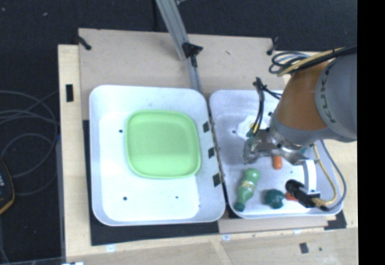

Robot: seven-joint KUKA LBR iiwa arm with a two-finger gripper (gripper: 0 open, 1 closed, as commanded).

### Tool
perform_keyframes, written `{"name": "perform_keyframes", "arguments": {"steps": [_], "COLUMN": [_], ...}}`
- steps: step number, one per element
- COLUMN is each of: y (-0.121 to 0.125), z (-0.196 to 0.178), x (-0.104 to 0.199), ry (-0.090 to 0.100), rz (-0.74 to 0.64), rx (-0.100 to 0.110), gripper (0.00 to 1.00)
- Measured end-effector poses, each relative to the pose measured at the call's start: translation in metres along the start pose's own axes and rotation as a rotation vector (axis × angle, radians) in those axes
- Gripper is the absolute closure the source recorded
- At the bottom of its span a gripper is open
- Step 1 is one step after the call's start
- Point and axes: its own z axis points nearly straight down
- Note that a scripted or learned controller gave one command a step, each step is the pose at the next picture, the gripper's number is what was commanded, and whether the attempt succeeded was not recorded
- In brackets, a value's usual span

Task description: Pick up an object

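In the right bin (228, 107) lie a green bottle (246, 187), a small dark green object (274, 198) and a small orange piece (277, 162). My gripper (251, 151) hangs low over the middle of this bin, just above the green bottle's upper end and left of the orange piece. The wrist and arm cover the bin's right part. Nothing is seen held.
The left bin (108, 197) holds a light green square plate (162, 143). A grey metal pole (171, 14) slants from the top down to the divide between the bins. Cables loop at the right bin's far and near right corners.
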Motion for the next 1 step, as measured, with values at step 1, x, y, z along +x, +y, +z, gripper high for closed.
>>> {"name": "perform_keyframes", "arguments": {"steps": [1], "y": [0.0103], "z": [-0.0482], "x": [-0.0019], "ry": [-0.001], "rz": [-0.002], "rx": [-0.003], "gripper": [1.00]}}
